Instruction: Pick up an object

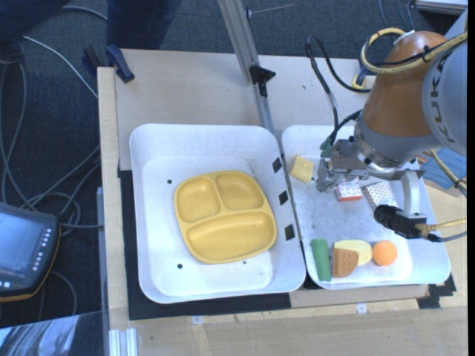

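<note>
The right bin (434, 271) holds several small items. A pale yellow block (302, 169) lies at its upper left. A red-and-white packet (347, 192) and a white patterned piece (378, 193) lie near the middle. Along the front sit a green cylinder (320, 259), a brown waffle-like wedge (344, 262), a yellow piece (358, 251) and an orange ball (384, 253). My gripper (329, 176) hangs low over the bin, just right of the yellow block and just left of the red-and-white packet. The wrist hides what is under it.
The left bin (148, 199) holds a yellow divided plate (224, 216). A metal pole (249, 47) slants up from between the bins. A black cable fitting (397, 221) juts from the arm over the right bin. A dark tablet (22, 251) sits off the bench at left.
</note>
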